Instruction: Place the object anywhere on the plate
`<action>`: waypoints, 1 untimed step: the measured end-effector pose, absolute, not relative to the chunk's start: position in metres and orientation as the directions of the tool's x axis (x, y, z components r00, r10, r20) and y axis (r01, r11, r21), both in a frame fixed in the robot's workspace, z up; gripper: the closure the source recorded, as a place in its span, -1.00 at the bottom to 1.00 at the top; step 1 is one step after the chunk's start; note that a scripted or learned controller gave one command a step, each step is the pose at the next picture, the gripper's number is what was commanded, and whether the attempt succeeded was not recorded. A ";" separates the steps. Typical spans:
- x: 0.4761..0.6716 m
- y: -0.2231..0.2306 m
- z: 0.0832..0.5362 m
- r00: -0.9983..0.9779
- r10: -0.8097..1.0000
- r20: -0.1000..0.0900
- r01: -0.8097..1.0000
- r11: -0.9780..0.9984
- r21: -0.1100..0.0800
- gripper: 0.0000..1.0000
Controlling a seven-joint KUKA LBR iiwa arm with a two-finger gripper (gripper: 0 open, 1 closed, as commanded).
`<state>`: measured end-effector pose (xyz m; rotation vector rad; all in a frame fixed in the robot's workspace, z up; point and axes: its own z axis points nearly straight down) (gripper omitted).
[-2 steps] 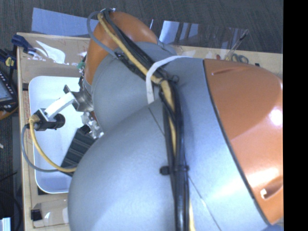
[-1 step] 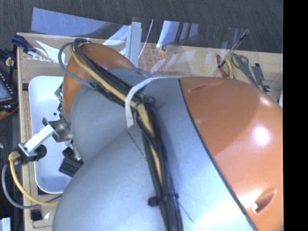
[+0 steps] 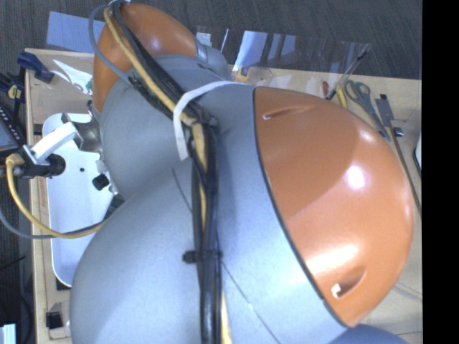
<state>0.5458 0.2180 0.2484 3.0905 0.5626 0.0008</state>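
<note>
Grey-orange arm (image 3: 287, 213) blocks bench; white bin (image 3: 64, 221) at left; fingers' state, object position: cannot tell

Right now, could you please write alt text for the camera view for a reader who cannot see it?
A grey KUKA arm with a large orange cap and black and yellow cables blocks most of the bench. A white bin shows at left, scissors at upper right.
</note>
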 end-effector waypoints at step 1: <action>0.474 0.219 0.187 0.839 0.544 -0.010 0.544 -0.839 -0.005 1.00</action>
